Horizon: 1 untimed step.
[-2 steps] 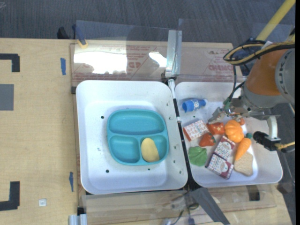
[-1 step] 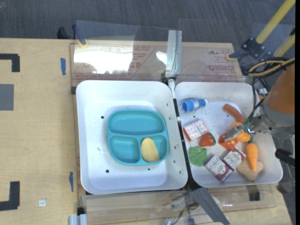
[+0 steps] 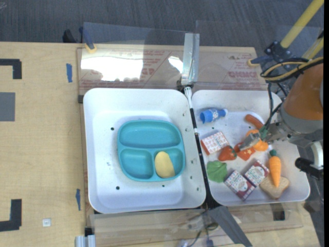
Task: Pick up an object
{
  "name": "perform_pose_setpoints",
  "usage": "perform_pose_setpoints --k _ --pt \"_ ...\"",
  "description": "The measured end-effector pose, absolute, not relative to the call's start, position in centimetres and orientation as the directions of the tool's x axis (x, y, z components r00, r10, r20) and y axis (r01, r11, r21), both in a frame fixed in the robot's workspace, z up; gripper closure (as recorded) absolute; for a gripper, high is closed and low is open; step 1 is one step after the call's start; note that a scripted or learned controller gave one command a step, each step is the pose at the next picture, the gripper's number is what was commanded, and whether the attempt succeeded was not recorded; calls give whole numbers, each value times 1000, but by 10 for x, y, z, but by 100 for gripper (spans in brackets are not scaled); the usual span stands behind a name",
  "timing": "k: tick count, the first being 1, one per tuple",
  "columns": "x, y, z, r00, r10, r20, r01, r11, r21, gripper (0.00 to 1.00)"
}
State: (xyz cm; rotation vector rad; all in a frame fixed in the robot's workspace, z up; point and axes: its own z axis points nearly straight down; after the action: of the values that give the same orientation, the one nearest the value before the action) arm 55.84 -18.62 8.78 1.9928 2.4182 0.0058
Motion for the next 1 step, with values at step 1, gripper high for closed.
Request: perform_pose_setpoints --k 1 --pt "559 -187 99 -188 982 -4 982 188 12 100"
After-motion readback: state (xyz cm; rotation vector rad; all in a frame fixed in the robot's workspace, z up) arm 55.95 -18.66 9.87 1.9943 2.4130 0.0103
